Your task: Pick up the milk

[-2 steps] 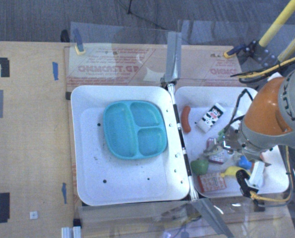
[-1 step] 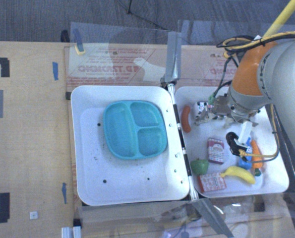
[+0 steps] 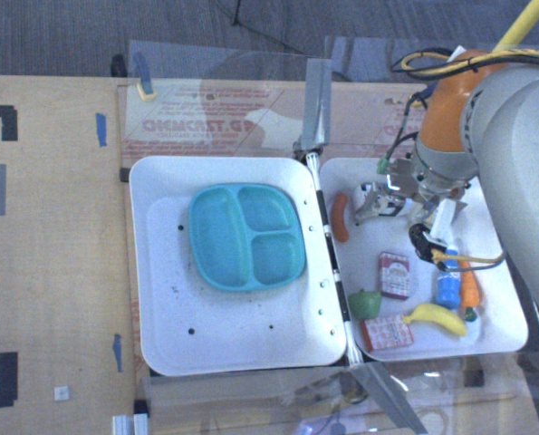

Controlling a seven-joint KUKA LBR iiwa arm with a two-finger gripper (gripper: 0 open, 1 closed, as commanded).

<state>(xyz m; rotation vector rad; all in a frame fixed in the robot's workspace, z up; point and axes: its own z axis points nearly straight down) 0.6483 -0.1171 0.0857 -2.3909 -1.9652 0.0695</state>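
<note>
A small blue and white carton, which looks like the milk, stands in the right bin near its right wall. It sits between an orange carrot and a red and white box. My gripper hangs over the upper part of the right bin, up and to the left of the carton and apart from it. A dark cable loop trails below the wrist. Nothing shows in the gripper.
The right bin also holds a reddish sausage by its left wall, a green fruit, a second red box and a banana. A teal divided plate lies in the left bin.
</note>
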